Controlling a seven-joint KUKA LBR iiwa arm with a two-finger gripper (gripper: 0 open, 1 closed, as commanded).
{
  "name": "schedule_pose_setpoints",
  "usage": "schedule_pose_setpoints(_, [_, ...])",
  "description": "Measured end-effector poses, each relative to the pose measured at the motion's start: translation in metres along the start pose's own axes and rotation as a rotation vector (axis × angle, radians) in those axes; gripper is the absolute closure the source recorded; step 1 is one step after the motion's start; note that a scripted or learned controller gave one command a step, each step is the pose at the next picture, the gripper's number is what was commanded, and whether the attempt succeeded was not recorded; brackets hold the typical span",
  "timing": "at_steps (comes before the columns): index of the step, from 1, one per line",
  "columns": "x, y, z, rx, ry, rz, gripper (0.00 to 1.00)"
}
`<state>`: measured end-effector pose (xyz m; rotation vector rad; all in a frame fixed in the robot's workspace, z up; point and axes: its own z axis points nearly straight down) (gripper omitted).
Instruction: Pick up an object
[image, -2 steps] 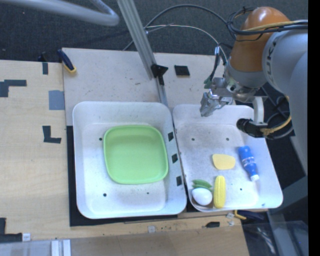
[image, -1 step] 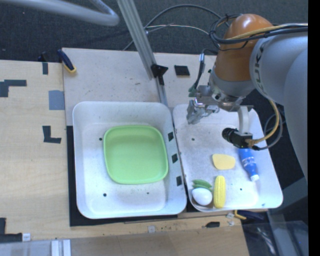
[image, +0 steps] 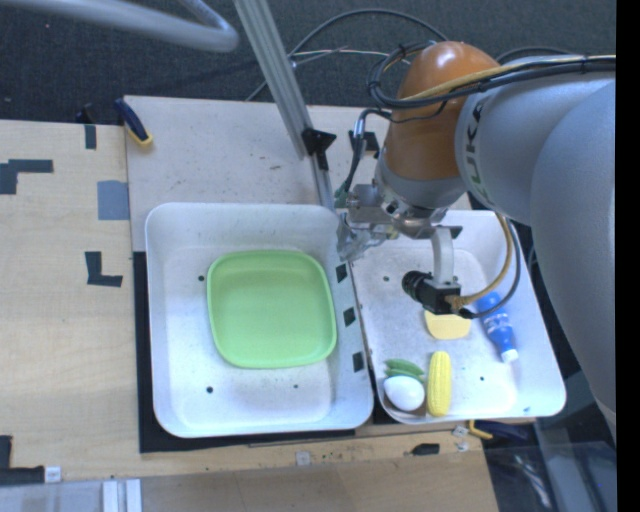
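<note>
My gripper (image: 350, 240) hangs over the far left corner of the right bin (image: 530, 390), close to the wall shared with the left bin (image: 180, 400). Nothing is seen held in it. The right bin holds a yellow corn cob (image: 438, 382) and a white egg-shaped piece (image: 404, 392) with a small green piece (image: 402, 368) beside it, all at the near edge. A flat yellow piece (image: 447, 325) lies mid-bin, and a blue and white bottle (image: 497, 328) lies to its right. A light green square plate (image: 270, 306) fills the middle of the left bin.
The grey arm with its orange band (image: 440, 100) reaches in from the right above the right bin's far side. A slanted metal pole (image: 290, 100) stands behind the bins. A blue and yellow clamp (image: 133, 124) sits at the bench's far left corner.
</note>
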<state>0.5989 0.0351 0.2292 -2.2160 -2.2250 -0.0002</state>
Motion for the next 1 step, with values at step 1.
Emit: schedule_pose_setpoints(1, [0.0505, -0.0246, -0.0088, -0.001, 0.0, 0.0, 1.0])
